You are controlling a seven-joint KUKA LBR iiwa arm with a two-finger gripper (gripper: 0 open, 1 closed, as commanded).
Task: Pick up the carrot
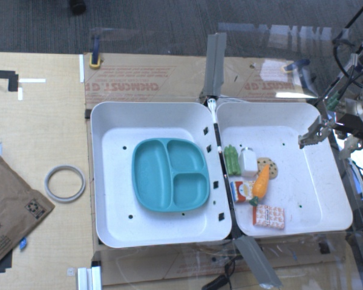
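Approach step: carrot (261,182) lies tilted in right bin (314,219), cookie (268,167) at its 1 o'clock; gripper (308,139), jaw state untellable, hangs at carrot's 2 o'clock, needing travel toward 8 o'clock, then descent.

Glossy white plastic bins (109,222)
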